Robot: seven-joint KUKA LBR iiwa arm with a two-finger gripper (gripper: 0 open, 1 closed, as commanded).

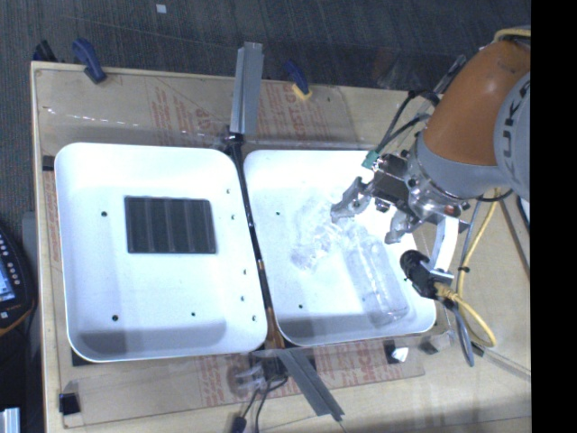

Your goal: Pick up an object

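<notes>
The arm [478, 115] runs off the right edge, and its wrist hides the right bin's [279, 242] far right rim. Beside the gripper [371, 215], the clear objects [347, 251] are honestly too see-through to identify.

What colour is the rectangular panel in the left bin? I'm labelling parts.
Dark grey panel, ribbed with vertical stripes, seen in the camera view.
</notes>
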